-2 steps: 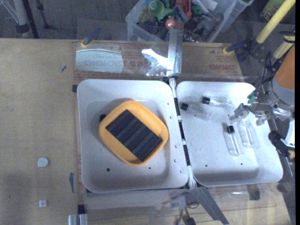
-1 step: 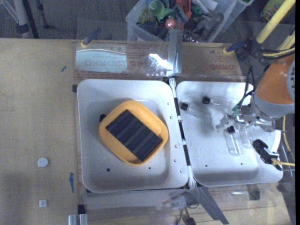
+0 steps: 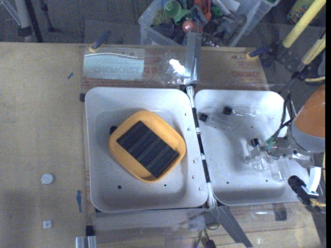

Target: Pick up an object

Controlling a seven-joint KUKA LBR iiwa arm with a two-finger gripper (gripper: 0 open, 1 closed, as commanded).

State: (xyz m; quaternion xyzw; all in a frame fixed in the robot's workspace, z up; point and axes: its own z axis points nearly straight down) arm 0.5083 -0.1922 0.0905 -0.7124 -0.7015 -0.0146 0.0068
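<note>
On the far left of the wooden bench (image 3: 36,112) we see a small grey disc (image 3: 47,179) lying flat on the pale board. Next comes the left bin (image 3: 98,190), a shallow white tray with rounded corners; a rounded yellow object (image 3: 147,145) rests in it, its top set with a dark ribbed panel, turned at a slant to the walls. We read no lettering on it. Behind both bins lies brown cardboard (image 3: 232,68) with faint red print too blurred to read, and on it a clear plastic bag (image 3: 114,66). Further back stands a clear tub of coloured toys (image 3: 207,9). The right bin (image 3: 243,190) holds clear plastic pieces (image 3: 235,112) with black caps. The gripper (image 3: 261,151) sits low over this bin near its right wall, among glassy shapes; we cannot tell how wide its pincer stands or whether it has hold of anything.
</note>
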